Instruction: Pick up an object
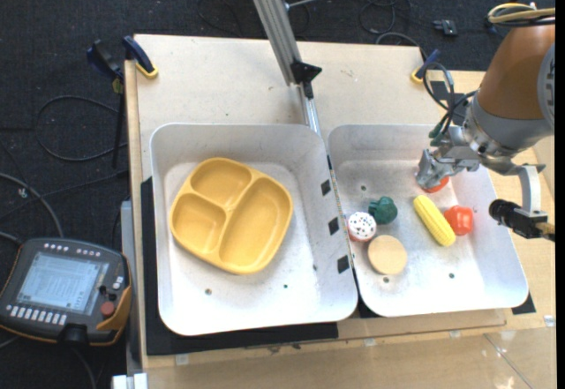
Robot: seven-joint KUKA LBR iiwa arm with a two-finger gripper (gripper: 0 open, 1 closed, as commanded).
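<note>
The right bin (494, 281) holds a yellow corn cob (433, 220), a red-orange toy (459, 220) beside it, a dark green toy (383, 210), a white speckled ball (361, 225) and a tan round disc (387, 254). My gripper (433, 175) hangs low at the bin's back right, just above the corn cob's far end. An orange-red bit (437, 188) peeks out right under it. The fingers' tips are hidden by the wrist.
The left bin (177, 290) carries a yellow divided plate (231, 213). A slanted metal pole (274, 12) runs down to the gap between the bins. A teach pendant (62, 290) lies on the floor at the lower left. Clamps sit at the bench's back corners.
</note>
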